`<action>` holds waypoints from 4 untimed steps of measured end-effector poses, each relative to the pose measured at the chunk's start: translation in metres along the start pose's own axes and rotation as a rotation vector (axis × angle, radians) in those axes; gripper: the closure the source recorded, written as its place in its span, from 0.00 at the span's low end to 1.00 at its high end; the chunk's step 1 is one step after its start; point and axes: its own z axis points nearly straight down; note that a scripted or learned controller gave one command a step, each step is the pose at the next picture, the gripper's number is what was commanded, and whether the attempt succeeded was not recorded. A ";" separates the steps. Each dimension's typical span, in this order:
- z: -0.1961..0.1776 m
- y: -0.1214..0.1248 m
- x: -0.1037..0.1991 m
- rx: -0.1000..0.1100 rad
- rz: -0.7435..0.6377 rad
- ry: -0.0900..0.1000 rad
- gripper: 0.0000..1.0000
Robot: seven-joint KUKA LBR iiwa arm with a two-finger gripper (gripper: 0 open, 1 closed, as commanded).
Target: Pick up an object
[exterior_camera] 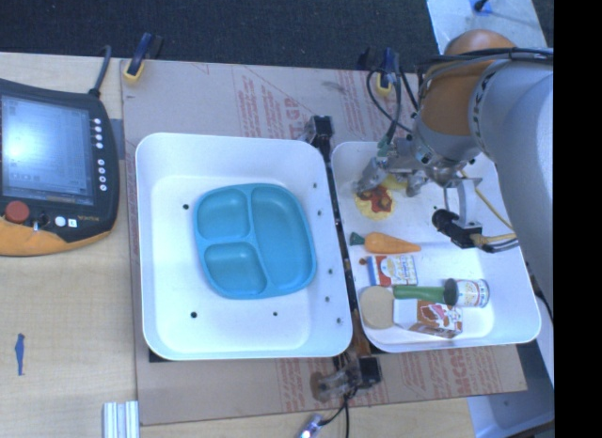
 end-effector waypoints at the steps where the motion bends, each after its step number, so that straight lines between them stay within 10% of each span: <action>1: 0.000 0.000 0.007 0.002 -0.001 0.001 0.00; 2: -0.011 0.000 0.006 0.002 -0.003 0.000 1.00; 3: -0.011 0.000 0.006 0.003 -0.004 0.000 0.00; 4: -0.100 -0.068 0.049 -0.001 -0.003 0.000 0.00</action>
